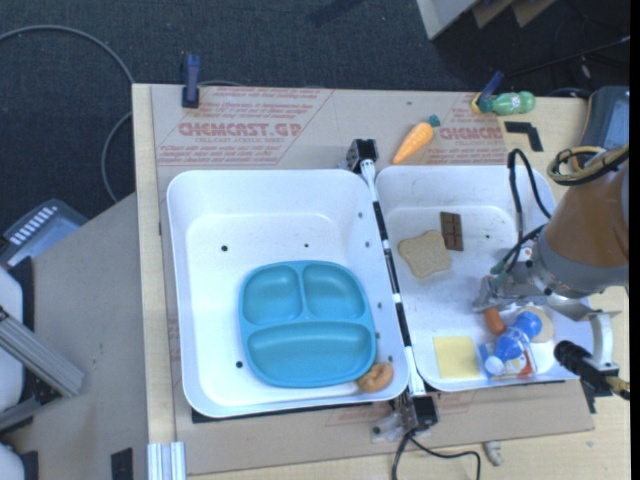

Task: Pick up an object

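Gripper (490, 298) state: can't tell. Blue bottle (512, 343) just below it is light, slick, rolls; grab mid-body.

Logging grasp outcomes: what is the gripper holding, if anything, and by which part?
Cannot be told: the gripper sits low in the right bin above an orange piece.

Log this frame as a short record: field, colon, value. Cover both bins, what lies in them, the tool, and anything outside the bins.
left bin: blue divided plate; small brown pastry-like item at the plate's lower right corner
right bin: tan bread slice, dark brown bar, yellow square, blue and white bottle-like item
tool: low in the right bin, above a small orange piece; finger state cannot be told
outside bins: toy carrot on the board behind the right bin
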Robot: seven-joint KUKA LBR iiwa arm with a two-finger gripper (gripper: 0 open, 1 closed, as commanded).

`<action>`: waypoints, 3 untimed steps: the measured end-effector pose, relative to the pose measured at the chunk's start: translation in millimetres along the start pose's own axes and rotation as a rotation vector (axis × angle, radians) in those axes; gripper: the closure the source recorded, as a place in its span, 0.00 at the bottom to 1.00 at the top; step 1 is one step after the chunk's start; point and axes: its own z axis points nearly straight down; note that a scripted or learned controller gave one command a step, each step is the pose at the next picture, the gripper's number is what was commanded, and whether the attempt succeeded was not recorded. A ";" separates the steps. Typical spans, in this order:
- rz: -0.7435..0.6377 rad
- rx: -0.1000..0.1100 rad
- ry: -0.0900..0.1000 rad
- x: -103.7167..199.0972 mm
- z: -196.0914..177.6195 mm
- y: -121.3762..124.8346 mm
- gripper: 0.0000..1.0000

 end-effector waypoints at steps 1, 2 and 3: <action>-0.003 0.000 0.001 59.6 9.6 61.8 1.00; -0.003 -0.001 0.001 122.4 -91.2 87.0 1.00; -0.002 0.000 0.000 122.0 -126.9 67.4 1.00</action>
